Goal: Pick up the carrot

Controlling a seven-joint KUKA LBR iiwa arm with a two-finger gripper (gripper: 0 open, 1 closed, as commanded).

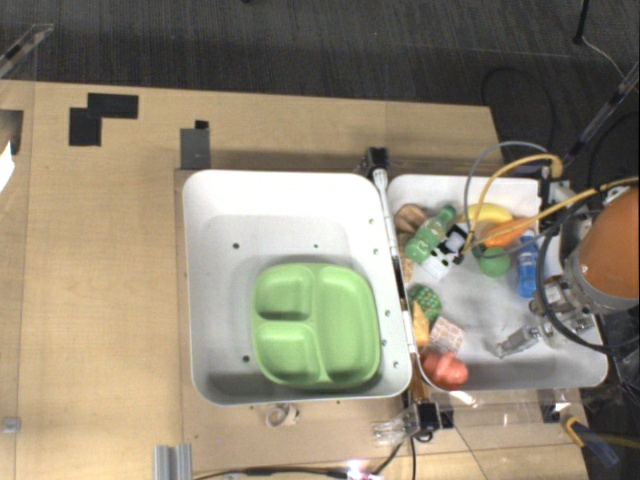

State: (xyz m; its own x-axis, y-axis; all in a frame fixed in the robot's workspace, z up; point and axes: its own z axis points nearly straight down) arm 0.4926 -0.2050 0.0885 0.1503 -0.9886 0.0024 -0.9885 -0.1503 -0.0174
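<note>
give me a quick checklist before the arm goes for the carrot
1. Carrot located: ok. The carrot lies in the right bin, toward its far side.
2. Carrot free of clutter: not ok. It touches the banana and lies over a green round item, with the blue bottle close by.
3. Gripper above the carrot: not ok. The gripper sits nearer the bin's front edge.
4. Finger state: cannot tell.
5. Cables out of the approach path: cannot tell. A yellow cable loops over the bin near the carrot.
6. Green tray out of the way: ok, it lies in the left bin.
</note>
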